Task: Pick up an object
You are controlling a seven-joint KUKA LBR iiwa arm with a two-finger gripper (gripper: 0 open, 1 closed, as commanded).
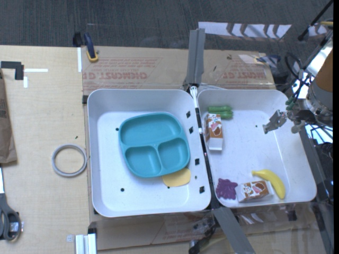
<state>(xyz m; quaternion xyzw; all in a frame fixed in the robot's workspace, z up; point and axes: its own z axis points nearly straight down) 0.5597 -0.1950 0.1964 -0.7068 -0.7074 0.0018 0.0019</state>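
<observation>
Above the right bin point(296, 194), toward its far right side, the gripper point(276, 121) hangs with nothing between its fingers; whether they stand wide or narrow I cannot tell. No object lies directly beneath it. Candidates sit well apart from it: a banana point(271, 182) touching a small carton point(255, 190) near the front, purple grapes point(226, 188) beside them, another carton point(214, 132) and a green vegetable point(220, 111) against the left wall. Descending here would likely close on bare floor. Going for the banana risks catching the carton too. Carton labels are unreadable; the cardboard's reversed print is unclear.
</observation>
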